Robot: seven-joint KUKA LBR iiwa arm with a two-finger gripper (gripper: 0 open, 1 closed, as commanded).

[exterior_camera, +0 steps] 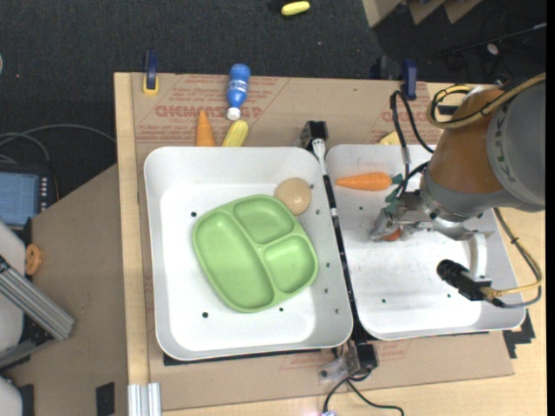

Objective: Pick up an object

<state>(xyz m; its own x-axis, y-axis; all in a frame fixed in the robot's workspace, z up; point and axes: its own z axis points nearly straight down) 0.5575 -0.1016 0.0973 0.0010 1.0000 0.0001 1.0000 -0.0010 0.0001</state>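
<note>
Bench (pixel 130 232): brown board top, bearing two shallow white bins side by side.

Left bin (pixel 169 258): holds a green divided plate (pixel 254 251) with three compartments, lying near the middle. A tan, roundish item like a potato (pixel 294 194) sits just beside the plate's far right edge, near the bin's far right corner.

Right bin (pixel 408 310): holds an orange carrot (pixel 364 181) lying crosswise near the far left corner, its thin end pointing to the arm. A small reddish object (pixel 389 234) lies on the bin floor directly under the gripper; too small and hidden to name.

Arm (pixel 494 159): grey with orange band, reaching in from the right over the right bin. Gripper (pixel 388 224) is low in the bin, just this side of the carrot and apart from it, its tip at the reddish object. Whether anything sits between the tips cannot be told.

Behind the left bin, on the board: a blue and white bottle (pixel 237 90), an orange cone-shaped piece (pixel 203 130), a yellow piece like corn (pixel 235 133).

On the dark floor beyond the bench: a yellow item (pixel 296 8).

Between the bins: a black bracket (pixel 315 133) at the far end.
</note>
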